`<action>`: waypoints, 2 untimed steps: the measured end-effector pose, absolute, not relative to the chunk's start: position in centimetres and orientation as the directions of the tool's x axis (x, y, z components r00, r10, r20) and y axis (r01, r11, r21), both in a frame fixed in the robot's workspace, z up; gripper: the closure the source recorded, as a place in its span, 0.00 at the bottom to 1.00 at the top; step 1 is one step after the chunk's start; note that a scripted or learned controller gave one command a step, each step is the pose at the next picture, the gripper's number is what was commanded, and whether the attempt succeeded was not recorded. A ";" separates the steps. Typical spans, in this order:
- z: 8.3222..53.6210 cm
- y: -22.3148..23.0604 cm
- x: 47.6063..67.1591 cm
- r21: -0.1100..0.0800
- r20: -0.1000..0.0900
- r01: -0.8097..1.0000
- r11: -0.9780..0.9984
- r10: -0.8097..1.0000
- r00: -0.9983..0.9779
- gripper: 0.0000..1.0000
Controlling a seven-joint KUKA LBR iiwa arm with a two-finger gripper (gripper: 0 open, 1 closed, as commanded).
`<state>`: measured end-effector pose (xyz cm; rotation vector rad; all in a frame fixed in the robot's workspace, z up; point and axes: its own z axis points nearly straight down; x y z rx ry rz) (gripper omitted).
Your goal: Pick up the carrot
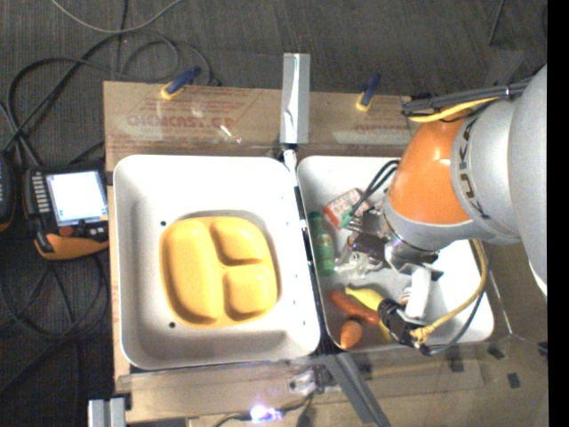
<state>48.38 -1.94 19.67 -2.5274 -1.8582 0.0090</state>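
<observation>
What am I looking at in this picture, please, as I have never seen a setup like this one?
This is a single picture from a camera fixed above a bench, looking down at a slant. The grey and orange machine coming in from the right is a robot arm. Its grasping end, the tool, hangs over the right bin. The left bin holds a yellow divided tray. The right bin holds small things: a green bottle, a yellow piece, a reddish stick and, near the front edge, the orange carrot that the arm is meant to pick up. I can see nothing held in the tool.
</observation>
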 end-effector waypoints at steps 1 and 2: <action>19.4 -0.8 48.4 -0.007 -0.002 0.933 -0.359 0.933 0.359 1.00; 19.1 -0.1 48.3 -0.006 -0.006 0.838 -0.546 0.838 0.546 1.00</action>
